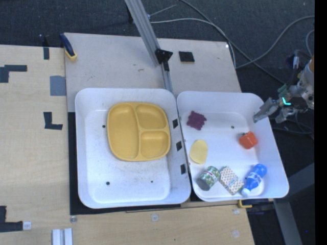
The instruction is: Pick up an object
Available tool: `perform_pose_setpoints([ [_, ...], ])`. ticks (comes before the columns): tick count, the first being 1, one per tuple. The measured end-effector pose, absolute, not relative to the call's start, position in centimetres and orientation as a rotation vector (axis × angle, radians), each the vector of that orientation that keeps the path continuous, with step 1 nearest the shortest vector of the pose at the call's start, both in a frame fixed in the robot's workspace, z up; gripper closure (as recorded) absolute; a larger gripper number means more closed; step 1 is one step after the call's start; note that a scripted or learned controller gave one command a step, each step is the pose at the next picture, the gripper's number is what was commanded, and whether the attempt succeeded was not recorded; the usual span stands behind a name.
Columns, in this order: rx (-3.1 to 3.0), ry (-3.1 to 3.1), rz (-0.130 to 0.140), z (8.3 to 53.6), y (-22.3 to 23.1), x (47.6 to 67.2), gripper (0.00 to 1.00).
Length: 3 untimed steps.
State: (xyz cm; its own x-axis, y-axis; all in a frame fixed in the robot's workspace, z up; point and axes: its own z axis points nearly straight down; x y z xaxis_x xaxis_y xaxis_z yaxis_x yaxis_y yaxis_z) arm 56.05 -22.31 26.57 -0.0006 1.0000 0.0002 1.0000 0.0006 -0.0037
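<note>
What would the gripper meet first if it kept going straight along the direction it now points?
The gripper points leftward and down over the right bin's rim. Its line seems to lead onto bare bin floor near the orange object, probably passing above it, though depth is unclear.

It looks like a robotics lab: taped bench [30, 137], loose cables [204, 22] on dark carpet, two white bins [87, 137].

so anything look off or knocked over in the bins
Nothing spilled or broken. In the right bin the can and the blue bottle lie on their sides, bunched with a small packet at the near edge. The yellow tray sits flat in the left bin.
</note>
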Motion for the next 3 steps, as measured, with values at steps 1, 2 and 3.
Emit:
perform_pose_setpoints([
  [1,-2.220,-2.223,0.002,26.7,-22.3,56.1,0.00],
  [2,-2.216,-2.219,0.007,20.3,-21.8,56.1,0.00],
  [3,-2.218,-2.219,0.007,15.9,-21.9,55.7,0.00],
])
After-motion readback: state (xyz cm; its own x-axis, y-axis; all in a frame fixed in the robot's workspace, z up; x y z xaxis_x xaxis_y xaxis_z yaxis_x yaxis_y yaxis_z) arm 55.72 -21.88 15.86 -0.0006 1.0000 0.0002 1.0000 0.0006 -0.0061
